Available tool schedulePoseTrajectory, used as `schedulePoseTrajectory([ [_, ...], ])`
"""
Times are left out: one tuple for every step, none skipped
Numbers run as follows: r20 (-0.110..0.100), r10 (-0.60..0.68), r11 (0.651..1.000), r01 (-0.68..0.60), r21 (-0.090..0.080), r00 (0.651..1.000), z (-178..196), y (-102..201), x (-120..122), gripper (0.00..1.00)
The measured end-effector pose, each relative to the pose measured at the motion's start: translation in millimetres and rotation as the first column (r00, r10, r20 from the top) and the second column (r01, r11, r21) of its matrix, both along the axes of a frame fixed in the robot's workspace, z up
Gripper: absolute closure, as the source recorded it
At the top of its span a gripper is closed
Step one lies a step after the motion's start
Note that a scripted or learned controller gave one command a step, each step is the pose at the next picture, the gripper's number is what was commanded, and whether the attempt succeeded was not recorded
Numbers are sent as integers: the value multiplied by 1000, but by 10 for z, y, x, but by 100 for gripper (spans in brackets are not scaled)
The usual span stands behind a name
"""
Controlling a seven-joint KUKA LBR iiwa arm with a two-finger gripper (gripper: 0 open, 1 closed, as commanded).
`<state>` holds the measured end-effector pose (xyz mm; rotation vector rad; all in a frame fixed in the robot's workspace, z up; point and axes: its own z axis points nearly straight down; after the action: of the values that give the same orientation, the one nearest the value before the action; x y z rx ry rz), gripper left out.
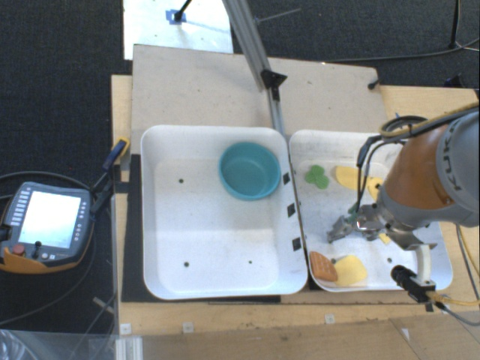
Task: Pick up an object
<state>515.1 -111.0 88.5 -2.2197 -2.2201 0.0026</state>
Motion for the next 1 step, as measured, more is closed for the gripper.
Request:
schedulePoseTrajectory([
  [4,0,1000,0,-1,1000,123,-3,12,100],
])
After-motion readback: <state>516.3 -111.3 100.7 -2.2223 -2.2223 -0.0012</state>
